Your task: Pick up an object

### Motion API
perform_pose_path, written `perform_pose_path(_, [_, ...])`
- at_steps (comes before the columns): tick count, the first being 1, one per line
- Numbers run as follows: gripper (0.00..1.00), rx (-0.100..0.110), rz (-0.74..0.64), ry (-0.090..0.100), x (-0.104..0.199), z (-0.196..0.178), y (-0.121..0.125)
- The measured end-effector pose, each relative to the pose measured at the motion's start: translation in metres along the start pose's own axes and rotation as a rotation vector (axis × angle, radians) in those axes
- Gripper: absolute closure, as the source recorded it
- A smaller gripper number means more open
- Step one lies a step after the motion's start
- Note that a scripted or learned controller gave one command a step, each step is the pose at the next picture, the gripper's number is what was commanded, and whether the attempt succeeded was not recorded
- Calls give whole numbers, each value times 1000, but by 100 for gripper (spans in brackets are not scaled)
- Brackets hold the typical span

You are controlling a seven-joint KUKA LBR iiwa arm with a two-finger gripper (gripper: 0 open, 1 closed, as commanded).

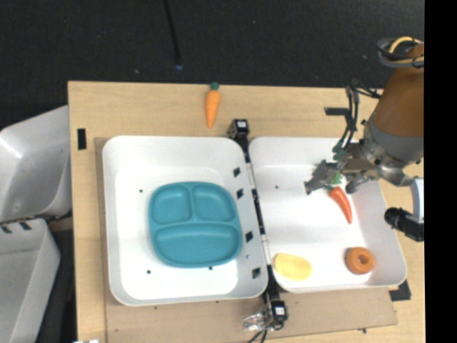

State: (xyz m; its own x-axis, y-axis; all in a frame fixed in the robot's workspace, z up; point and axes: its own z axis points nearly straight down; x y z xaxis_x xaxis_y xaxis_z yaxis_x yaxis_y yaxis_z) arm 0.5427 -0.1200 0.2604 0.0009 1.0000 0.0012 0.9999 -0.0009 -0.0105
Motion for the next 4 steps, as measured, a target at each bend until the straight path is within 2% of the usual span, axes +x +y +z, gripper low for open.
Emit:
perform_pose_path(1, [0,-12,-3,-2,0,-6,2])
perform_pose_path(2, [0,-6,0,-2,-2,57,0])
perform_pose_path(4, [0,-7,0,-2,-4,153,-4])
